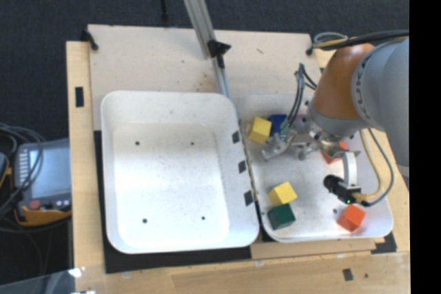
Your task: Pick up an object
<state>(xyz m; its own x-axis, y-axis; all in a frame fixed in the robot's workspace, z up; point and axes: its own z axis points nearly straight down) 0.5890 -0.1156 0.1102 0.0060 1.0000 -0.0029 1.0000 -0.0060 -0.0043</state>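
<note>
Overhead view of the worktop (pixel 172 65) with two white bins. The arm (pixel 358 89) enters from the right of the frame; its gripper (pixel 286 144) hangs low over the upper part of the right bin (pixel 313 227), just beside a yellow cube (pixel 260 129) and a blue cube (pixel 278 122). Whether the gripper is open, closed or touching either cube cannot be told. Lower in that bin lie a second yellow cube (pixel 282 193), a green cube (pixel 281 216) and an orange cube (pixel 351 217). The left bin (pixel 172 169) fills centre frame. No writing is legible
</note>
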